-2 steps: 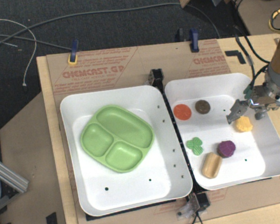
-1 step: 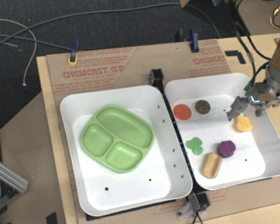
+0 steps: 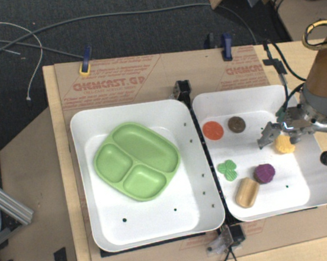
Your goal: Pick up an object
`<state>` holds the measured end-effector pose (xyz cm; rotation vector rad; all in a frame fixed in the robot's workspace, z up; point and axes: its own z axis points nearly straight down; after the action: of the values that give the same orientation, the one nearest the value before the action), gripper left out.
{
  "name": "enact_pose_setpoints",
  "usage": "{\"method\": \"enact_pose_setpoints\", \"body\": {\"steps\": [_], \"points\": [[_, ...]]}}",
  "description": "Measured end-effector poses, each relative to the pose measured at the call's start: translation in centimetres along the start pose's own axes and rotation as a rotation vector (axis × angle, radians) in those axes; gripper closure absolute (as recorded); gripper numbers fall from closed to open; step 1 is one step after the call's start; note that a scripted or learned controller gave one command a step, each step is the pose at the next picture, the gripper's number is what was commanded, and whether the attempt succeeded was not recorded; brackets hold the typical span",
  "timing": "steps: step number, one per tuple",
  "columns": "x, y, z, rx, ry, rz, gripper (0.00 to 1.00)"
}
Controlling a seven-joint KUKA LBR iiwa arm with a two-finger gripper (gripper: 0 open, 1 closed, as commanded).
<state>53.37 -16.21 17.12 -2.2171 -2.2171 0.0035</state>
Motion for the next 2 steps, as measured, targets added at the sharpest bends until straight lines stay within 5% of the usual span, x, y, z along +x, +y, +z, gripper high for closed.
{"method": "enact_pose_setpoints", "body": {"steps": [2], "points": [[0.5, 0.1, 8.9, -0.001, 0.000, 0.000, 0.00]]}}
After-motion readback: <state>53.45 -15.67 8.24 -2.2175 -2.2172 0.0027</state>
